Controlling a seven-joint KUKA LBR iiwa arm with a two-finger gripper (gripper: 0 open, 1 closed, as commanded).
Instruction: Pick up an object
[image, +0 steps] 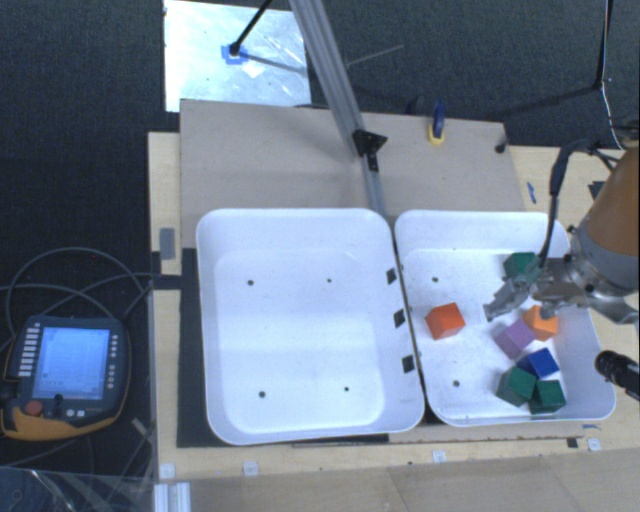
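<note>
The pincer (512, 295) hangs low over the right-hand bin (470, 232), its grey fingers spread apart and nothing between them, so I'd call it released and ready rather than carrying anything. Just under and behind it sits a crowd of small blocks, probably why the arm has come in here: a purple block (515, 339) directly below the fingers, an orange block (543, 321) tucked beside the wrist, and a dark green block (519, 265) just above it. Further toward the bin's near corner lie a blue block (542, 362) and two green blocks (518, 384) pressed close together. Off to the pincer's left, standing alone on bare white floor, is another orange cube (445, 320); to my eye that one looks the easiest to take, with room for fingers on either side. Beyond it, the left-hand bin (300, 225) lies well apart from the action. Nothing has been lifted yet.
</note>
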